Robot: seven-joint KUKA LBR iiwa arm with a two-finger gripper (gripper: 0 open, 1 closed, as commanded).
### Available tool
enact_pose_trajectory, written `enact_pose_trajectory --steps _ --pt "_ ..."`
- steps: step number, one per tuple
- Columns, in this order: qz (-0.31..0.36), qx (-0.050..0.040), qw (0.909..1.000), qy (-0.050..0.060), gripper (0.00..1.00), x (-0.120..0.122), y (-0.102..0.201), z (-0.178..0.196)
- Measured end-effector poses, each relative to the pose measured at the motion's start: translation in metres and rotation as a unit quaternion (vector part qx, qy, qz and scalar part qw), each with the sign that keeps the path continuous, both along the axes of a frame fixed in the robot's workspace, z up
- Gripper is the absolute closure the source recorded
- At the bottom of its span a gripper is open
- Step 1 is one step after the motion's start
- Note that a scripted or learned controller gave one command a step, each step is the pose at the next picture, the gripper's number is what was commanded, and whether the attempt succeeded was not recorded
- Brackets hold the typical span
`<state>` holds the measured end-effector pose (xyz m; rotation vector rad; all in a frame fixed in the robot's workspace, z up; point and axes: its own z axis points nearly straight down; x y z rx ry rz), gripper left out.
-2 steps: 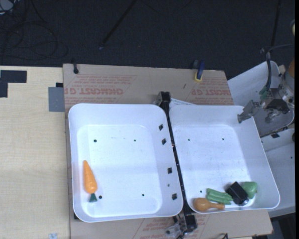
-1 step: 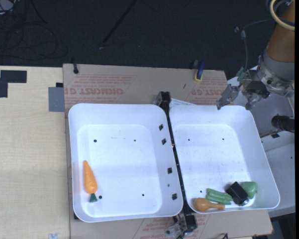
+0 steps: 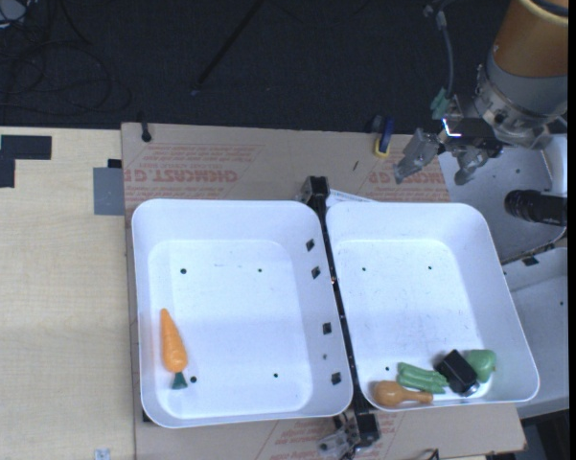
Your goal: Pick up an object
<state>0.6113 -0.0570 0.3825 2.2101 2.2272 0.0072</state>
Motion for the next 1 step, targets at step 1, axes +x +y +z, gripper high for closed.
enact_pose_trajectory --steps 1 --pt "0.003 0.0017 1.0 0.003 0.0 0.0335 0.123 0.0102"
